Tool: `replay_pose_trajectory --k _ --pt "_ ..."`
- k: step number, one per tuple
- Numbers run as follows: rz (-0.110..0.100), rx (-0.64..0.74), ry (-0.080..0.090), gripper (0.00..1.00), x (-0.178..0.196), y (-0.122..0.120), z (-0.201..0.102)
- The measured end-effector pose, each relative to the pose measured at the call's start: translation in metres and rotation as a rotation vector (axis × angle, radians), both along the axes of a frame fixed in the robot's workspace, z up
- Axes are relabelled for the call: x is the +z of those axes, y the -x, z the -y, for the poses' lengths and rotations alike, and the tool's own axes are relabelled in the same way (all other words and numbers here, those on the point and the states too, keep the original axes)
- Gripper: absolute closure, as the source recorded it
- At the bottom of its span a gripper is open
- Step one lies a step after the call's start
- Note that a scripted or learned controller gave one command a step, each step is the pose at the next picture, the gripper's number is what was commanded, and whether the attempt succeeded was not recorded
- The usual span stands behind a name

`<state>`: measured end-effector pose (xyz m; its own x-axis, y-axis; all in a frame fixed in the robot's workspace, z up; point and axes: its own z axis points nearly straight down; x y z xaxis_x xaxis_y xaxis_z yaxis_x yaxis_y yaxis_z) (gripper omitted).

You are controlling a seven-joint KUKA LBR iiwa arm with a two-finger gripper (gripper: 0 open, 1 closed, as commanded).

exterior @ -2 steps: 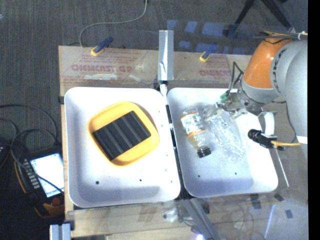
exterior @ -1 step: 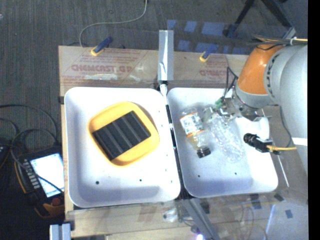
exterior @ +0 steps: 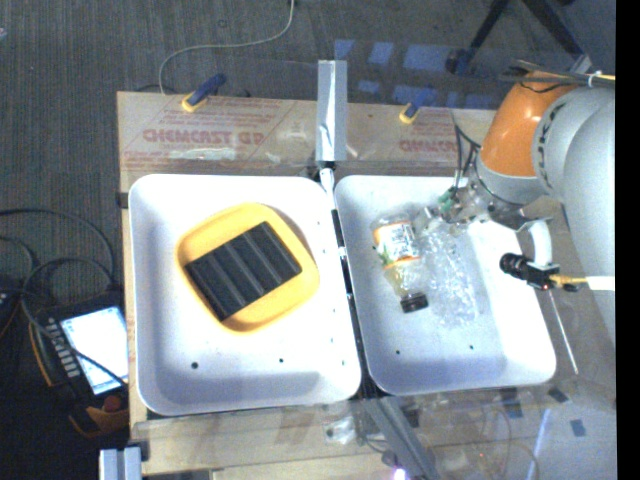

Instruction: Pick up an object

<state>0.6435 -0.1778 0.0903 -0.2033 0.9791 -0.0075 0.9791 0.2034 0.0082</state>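
In the right bin [exterior: 520,358], near its middle, a small bottle [exterior: 400,258] with a yellow label lies beside crumpled clear plastic [exterior: 448,273]. The gripper [exterior: 462,200] hangs over the bin's far right corner; its state cannot be told. The left bin [exterior: 170,368] holds a yellow-and-black object [exterior: 248,265].

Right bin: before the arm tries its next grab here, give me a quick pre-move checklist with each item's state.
1. Targets in the right bin: ok, a bottle and clear plastic lie there.
2. Bottle free of neighbours: not ok, it lies against the plastic.
3. Gripper over the right bin: ok, it sits at the far edge, by the plastic.
4. Finger state: cannot tell.
5. Something already held: cannot tell.
6. Left bin contents apart from the arm: ok, the yellow tray lies on its own.
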Motion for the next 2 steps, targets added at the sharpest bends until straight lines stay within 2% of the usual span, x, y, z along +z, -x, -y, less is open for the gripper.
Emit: replay_pose_trajectory --k 1,2 --pt "-0.004 0.064 0.003 0.00 0.000 -0.027 -0.058" --pt "-0.008 0.224 0.000 0.00 0.095 -0.025 -0.088"
